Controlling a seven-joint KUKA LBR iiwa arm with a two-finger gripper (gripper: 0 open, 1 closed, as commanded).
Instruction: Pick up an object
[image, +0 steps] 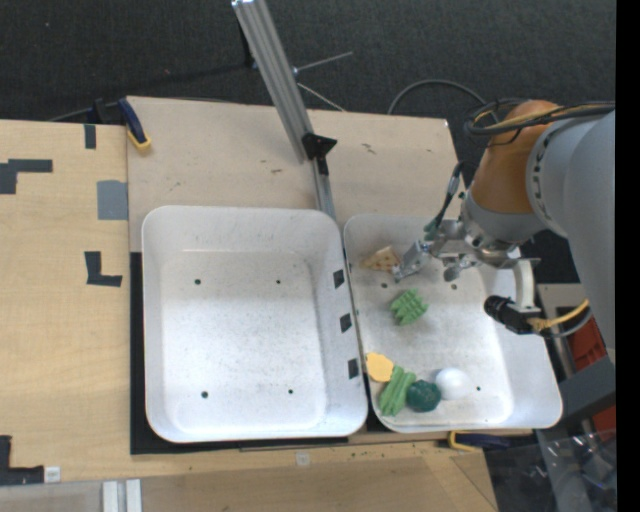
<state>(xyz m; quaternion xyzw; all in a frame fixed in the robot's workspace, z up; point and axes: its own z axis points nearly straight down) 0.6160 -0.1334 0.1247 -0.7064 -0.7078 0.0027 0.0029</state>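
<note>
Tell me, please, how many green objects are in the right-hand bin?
3: a ridged green block mid-bin, a long green piece at the near edge, and a dark green lump touching it. Others may be hidden under the arm.

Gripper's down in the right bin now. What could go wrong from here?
1. The gripper sits beside the tan wedge-shaped piece near the right white bin's rim; closing may just push it against the wall.
2. The ribbed green block lies just below, and a sideways move might knock it.
3. The yellow piece, green stick, dark green lump and white ball crowd one corner, making clean grasps harder.
</note>
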